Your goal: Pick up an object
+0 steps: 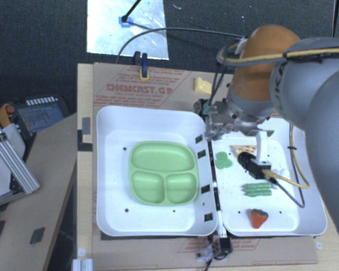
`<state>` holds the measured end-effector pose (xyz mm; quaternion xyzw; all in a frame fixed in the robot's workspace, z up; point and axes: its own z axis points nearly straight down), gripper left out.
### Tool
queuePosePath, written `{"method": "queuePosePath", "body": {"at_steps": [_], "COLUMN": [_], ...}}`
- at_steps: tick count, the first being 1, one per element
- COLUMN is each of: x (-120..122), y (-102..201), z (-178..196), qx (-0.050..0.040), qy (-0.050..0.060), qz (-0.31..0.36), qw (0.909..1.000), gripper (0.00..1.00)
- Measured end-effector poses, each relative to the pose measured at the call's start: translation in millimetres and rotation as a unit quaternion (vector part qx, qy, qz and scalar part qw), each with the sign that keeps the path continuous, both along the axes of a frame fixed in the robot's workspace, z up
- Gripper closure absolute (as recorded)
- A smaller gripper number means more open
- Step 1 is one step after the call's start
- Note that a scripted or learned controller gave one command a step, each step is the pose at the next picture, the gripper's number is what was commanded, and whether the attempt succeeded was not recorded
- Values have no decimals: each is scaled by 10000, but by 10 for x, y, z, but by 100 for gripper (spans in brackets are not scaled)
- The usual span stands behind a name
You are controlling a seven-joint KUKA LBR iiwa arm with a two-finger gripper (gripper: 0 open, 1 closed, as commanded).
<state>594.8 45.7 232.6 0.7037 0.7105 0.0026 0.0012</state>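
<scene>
1. Cardboard sheet (160,84) under both bins: you can read red print along its far strip, roughly "CHEMCAST G P"; further red print at the near edge is too small to read.
2. Arm (310,81): grey, with its orange band (261,63) above the wrist. It enters from the right and bends down over the far left corner of the right bin (300,220), close to the divide between the bins.
3. Left bin (110,174): white and shallow, touching the right bin along the middle seam.
4. Green tray (160,173): three compartments, lying flat in the middle of the left bin.
5. Gripper (217,128): you see it low at the right bin's far left corner, just beyond the green leafy piece. Whether it is spread or closed cannot be told from this angle, and nothing is visibly held.
6. Green bean pod (257,189): mid right bin, well apart from the gripper.
7. Pizza slice (244,148): right bin, far side, partly hidden by the wrist.
8. Green leafy piece (223,160): right bin, beside the seam.
9. Strawberry (259,218): near side of the right bin.
10. Yellow wedge (203,85): on the cardboard, beyond the right bin.
</scene>
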Motion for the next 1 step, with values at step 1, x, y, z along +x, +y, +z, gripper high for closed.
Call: {"method": "queuePosePath", "body": {"at_steps": [1], "x": [352], "y": [464], "z": [-11], "qx": [3], "qy": [5], "qz": [-2], "qw": [10000], "gripper": [100]}}
